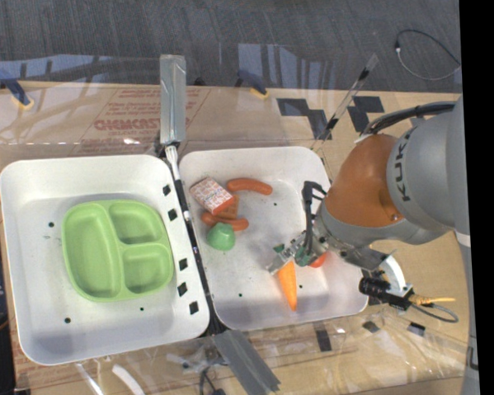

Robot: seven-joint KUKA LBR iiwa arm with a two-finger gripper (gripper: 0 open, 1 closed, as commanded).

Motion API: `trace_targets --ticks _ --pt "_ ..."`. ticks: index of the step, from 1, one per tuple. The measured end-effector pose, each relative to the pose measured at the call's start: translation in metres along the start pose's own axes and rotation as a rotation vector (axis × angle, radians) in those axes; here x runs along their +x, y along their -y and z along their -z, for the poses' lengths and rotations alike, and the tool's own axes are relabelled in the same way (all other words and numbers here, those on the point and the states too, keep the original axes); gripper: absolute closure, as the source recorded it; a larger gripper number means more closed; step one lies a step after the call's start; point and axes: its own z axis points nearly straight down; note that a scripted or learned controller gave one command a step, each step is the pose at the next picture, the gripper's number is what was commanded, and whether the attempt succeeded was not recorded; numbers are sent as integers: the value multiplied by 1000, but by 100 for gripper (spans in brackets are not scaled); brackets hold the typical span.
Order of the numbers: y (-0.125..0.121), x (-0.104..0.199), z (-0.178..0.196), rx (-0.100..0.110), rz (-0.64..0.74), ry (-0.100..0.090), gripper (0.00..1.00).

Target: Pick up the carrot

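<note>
A green plate [118,250] with three sections is sitting in the middle of the left bin [23,188]. In the right bin [261,316], a small box [212,194], a sausage [250,186] and a green toy [222,237] are lying near the bin's left edge. The carrot [289,284] is lying near the bin's bottom edge, pointing down. The gripper [298,252] is hanging just above the carrot's top end, and I cannot tell how it is set. The arm [371,194] is reaching over the bin's right edge.

Robotics lab: KUKA arm [411,184], taped cardboard bench [102,117], twin white bins [32,187], grey carpet [98,27].
</note>
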Motion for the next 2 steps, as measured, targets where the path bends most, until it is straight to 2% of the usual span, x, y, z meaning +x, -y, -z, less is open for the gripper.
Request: trace_targets --ticks 1,2 --pt "-39 56 128 -1 66 3 100" --pt "-59 103 134 2 677 1 100"
